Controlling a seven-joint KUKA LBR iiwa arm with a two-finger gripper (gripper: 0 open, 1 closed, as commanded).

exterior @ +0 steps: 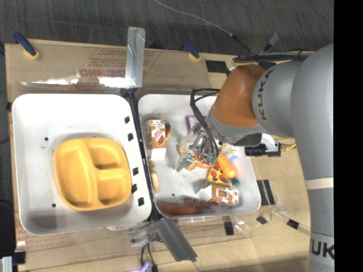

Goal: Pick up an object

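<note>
**Arm low in the right bin, among the toy food**

The jaws (193,152) sit down inside the right bin (170,103), in the middle of its clutter; whether they are released or clenched cannot be told. Just right of them lie an orange carrot-like piece (226,164) and a pizza-slice toy (215,177). Nearer is a small printed carton (224,195), and a brown sausage (178,209) lies along the near wall. Left of the jaws stands another printed carton (157,134). The left bin (34,112) holds a yellow divided tray (92,173). Both bins rest on the cardboard-covered surface (68,61).
</note>
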